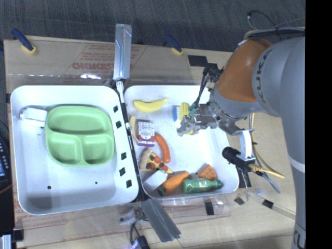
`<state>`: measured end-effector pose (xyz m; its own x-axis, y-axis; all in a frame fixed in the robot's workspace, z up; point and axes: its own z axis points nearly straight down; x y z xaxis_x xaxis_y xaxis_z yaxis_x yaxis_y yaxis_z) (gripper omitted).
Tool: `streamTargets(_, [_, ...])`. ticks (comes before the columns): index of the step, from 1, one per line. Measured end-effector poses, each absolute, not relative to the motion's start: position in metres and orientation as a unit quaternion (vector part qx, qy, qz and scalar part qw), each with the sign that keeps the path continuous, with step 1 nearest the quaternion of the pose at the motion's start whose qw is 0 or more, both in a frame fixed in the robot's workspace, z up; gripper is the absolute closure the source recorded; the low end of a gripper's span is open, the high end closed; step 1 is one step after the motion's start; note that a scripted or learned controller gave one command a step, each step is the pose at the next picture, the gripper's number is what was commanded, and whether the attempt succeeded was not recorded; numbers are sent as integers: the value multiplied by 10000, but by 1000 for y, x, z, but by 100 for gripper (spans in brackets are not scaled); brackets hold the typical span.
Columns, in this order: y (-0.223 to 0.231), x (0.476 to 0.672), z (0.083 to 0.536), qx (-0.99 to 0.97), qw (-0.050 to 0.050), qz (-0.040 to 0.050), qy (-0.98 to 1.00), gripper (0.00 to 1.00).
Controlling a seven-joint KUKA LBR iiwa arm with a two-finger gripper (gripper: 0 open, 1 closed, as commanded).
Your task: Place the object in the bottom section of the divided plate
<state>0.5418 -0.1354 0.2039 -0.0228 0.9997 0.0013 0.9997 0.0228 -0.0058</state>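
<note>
Hovering: the grey arm's two-finger gripper (188, 124) hangs low over the upper right part of the right-hand shallow white bin (225, 154), just beside a small yellow corn cob piece (184, 110).
Hand state: cannot tell whether it is wide or narrow, and nothing is visibly held (the wrist hardware crowds that spot).
Likely target: my guess is the corn cob, since it is the item nearest the tool; the task sentence names no object.
Other toys in that bin: a yellow plastic banana (150, 104) near the top edge, a small purple and white carton (145, 130), a red sausage (163, 147), a pizza slice (154, 162), an orange carrot (174, 181), a green plastic bottle lying on its side (201, 185) and an orange wedge (207, 171) (all loosely scattered, as if tipped in for picking).
Destination: the pale green divided plate (52, 139) lies flat in the left-hand white bin (67, 193), well apart from the gripper, across the partition.
Bottom section: the two smaller compartments face the bin's lower edge; which one counts as "bottom" I cannot say.
Progress: picking appears not yet done.
</note>
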Motion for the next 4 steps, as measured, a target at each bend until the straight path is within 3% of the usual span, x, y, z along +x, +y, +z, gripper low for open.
streamTargets(1, [-65, 532, 270, -7286, 16, 10, -6849, 100])
streamTargets(2, [37, 499, 305, -6981, 11, 11, -7160, 100])
streamTargets(3, [35, 497, 403, -6933, -2, 5, -7206, 100])
streamTargets(4, [37, 498, 411, -6895, 12, 38, -7243, 100])
